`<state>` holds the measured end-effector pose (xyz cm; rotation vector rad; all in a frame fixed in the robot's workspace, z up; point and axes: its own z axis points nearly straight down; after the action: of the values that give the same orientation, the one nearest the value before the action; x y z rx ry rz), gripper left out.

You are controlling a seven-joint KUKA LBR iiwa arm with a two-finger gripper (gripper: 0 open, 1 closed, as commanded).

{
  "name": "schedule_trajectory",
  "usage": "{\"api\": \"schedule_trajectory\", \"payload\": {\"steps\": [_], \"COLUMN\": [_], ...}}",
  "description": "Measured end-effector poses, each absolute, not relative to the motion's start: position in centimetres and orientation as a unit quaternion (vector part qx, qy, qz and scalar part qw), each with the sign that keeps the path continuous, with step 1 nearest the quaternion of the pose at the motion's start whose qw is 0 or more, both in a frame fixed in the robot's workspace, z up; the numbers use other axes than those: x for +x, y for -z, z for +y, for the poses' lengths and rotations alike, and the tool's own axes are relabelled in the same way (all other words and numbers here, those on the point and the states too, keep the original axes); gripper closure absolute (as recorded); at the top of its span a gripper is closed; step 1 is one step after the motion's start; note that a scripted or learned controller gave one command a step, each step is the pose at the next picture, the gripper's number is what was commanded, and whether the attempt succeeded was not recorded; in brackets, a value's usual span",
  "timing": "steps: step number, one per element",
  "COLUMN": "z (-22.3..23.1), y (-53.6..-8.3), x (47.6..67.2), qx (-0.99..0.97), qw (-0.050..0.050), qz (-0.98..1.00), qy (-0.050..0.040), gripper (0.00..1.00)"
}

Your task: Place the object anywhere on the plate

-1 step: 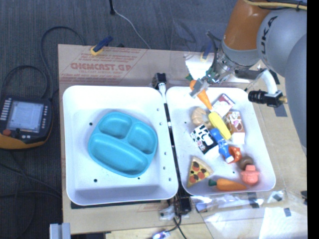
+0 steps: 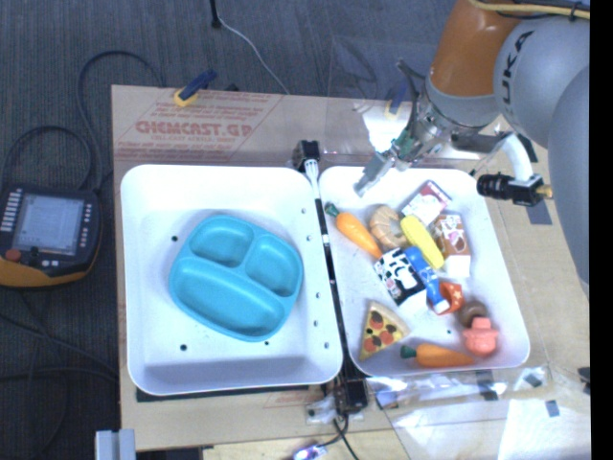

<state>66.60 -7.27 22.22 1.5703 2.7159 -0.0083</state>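
While the arm point(image 2: 508, 56) reaches in from 2 o'clock, we log the camera view from above. Gripper point(image 2: 375, 175) hangs over the far rim of the right bin point(image 2: 508, 295), fingers slanting toward 8 o'clock. We cannot tell whether they are spread or pressed together; nothing visible between them.

Left bin point(image 2: 144, 353) holds the blue plate point(image 2: 238, 274), three compartments, tilted a bit, nothing on it.

Right bin contents, all well apart from the plate:
- orange carrot point(image 2: 356, 231) at the bin's 10 o'clock, near the divider, closest item to the gripper
- tan roll point(image 2: 386, 222) just beside it
- yellow banana point(image 2: 421, 241) near the centre, lying diagonally
- red-and-white carton point(image 2: 425, 201) at 12 o'clock
- brown-and-white carton point(image 2: 451, 234) at 2 o'clock, touching the banana
- black-and-white carton point(image 2: 401, 273) in the centre
- small blue-red carton point(image 2: 443, 293) beside it
- pizza slice point(image 2: 381, 330) at 7 o'clock
- second carrot point(image 2: 439, 356) at 6 o'clock by the near wall
- pink toy point(image 2: 480, 335) at 5 o'clock

We cannot tell which item is the target object; all of them sit in the right bin.

Outside the bins, a teach pendant point(image 2: 48, 233) lies at 9 o'clock on the floor.
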Motion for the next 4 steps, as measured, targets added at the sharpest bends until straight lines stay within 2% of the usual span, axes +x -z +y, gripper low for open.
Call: {"api": "schedule_trajectory", "payload": {"steps": [4], "z": [-7.29], "y": [-22.23], "x": [66.59], "qx": [0.501], "qw": [0.002], "qz": [0.866], "qy": [0.0026], "gripper": [0.00]}}
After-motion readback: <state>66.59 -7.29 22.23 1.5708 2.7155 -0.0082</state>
